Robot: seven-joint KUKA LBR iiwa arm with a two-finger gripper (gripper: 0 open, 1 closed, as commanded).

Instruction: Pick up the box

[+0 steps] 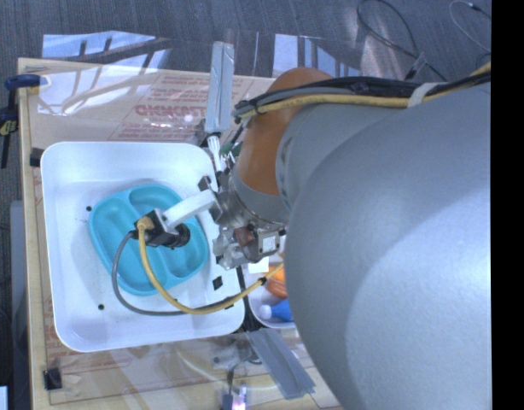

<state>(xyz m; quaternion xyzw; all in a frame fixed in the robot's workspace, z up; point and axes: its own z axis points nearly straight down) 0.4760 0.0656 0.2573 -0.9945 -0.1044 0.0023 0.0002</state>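
The left bin (66, 229) holds a divided dish (125, 233) about its middle. The arm (390, 229) reaches in from 3 o'clock and covers most of the right bin (257, 316), its gripper (238, 244) above the left bin's 3 o'clock rim. In the right bin's uncovered strip lie two small things (279, 297), one at 12 o'clock of the other.

Two white bins (66, 195); one blue divided plate (117, 222).
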